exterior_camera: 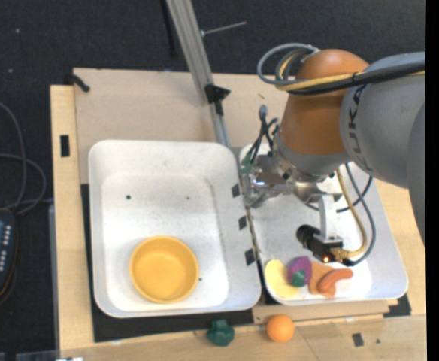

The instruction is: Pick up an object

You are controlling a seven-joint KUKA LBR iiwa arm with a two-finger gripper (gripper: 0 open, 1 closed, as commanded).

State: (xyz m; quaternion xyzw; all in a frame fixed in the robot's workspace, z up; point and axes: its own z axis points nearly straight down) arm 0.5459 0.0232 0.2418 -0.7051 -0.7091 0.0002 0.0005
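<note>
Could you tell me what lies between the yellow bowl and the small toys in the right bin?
In the camera view, between the yellow bowl and the toys lie bare left bin floor and the two bins' adjoining rims.

Even, moderately bright overhead light. The white bins (167,164) look slightly washed out. Soft focus throughout; shadows are faint.

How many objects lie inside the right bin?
3 visible: a yellow piece, a purple piece and an orange piece, all at the right bin's near edge. The arm may hide more.
</note>
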